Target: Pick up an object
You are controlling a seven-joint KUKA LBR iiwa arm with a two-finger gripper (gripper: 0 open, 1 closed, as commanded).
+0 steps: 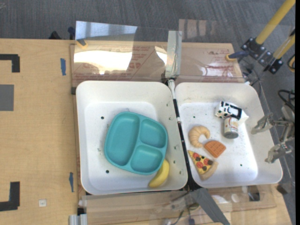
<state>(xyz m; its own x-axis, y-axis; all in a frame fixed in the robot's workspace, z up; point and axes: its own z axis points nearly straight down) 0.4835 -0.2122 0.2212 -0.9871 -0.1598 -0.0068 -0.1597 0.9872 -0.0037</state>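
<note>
The croissant [200,135] lies in the right bin [248,170], with a can [230,127] at its 2 o'clock, a waffle [215,148] at 4 and a pizza slice [204,163] at 6. The gripper's state cannot be told.

Grey carpet [140,3] is running along the far side. A wooden bench [33,125] is sitting under glare from clear panels [112,55]; yellow poles [279,15] are leaning at the far right corner.
</note>
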